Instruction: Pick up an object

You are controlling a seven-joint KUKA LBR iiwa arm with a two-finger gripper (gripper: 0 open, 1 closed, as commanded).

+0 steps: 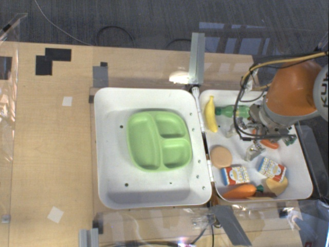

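Right bin [306,187] crowded; banana [209,114] at divider.

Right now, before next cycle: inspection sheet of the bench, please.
Surface: wood bench with two white bins side by side; black marks at the far left.
Left bin: holds a green divided tray.
Right bin: banana, green bottle, tan round item, two small cartons, carrot, a small orange piece.
Clutter: nothing seen outside the bins.
Tool: low over the right bin, beside the orange piece; finger state cannot be told; nothing seen held.
Cables: black and yellow cables loop off the wrist over the bin; a thin wire on the floor behind.
Surroundings: dark carpet behind the bench; metal bracket between the bins.
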